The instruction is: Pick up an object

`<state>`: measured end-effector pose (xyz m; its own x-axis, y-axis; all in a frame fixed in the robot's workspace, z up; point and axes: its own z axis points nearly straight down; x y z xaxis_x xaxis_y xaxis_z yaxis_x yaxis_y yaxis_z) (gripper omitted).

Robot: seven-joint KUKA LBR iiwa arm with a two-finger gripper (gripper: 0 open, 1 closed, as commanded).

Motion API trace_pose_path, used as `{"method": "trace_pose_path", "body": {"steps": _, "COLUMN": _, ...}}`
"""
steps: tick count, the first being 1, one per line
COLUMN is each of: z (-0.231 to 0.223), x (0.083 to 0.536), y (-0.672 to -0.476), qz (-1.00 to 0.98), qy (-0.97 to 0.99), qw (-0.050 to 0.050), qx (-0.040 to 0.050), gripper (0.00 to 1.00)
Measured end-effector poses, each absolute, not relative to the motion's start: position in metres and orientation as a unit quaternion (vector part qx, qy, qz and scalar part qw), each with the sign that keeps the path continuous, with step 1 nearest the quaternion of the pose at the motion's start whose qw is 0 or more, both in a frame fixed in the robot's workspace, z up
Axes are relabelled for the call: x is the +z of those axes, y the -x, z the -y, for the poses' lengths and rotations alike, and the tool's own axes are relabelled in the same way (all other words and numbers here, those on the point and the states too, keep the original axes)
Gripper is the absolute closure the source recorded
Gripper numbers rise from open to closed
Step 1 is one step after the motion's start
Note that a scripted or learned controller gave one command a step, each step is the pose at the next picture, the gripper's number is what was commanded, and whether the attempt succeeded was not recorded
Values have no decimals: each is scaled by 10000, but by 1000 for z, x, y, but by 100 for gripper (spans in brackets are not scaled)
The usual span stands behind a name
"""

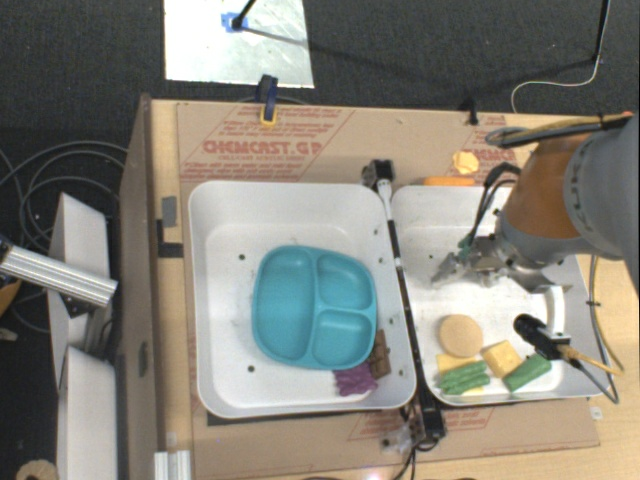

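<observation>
My gripper [462, 265] hangs low over the middle of the right bin [420, 230], at the end of the grey arm with its orange band [545, 203]. Just in front of it lies a round tan disc [461, 335]. A yellow block [500, 355] and two green pieces [463, 377] [528, 371] lie along the bin's front edge. An orange piece [449, 180] rests at the bin's back rim. Nothing shows between the gripper and the bin floor beneath it.
The left bin [225, 228] holds a teal divided plate [314, 306], with a purple piece [352, 380] and a brown piece [380, 356] at its front right corner. A black divider rail [392, 253] runs between the bins. Both stand on a cardboard sheet [265, 138].
</observation>
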<state>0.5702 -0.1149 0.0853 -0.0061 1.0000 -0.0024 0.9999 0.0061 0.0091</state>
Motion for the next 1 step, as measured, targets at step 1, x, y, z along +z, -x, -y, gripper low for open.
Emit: {"method": "trace_pose_path", "body": {"steps": 1, "z": 120, "x": 86, "y": -659, "qz": -7098, "qy": -7044, "qw": 52, "qx": 33, "gripper": 0}}
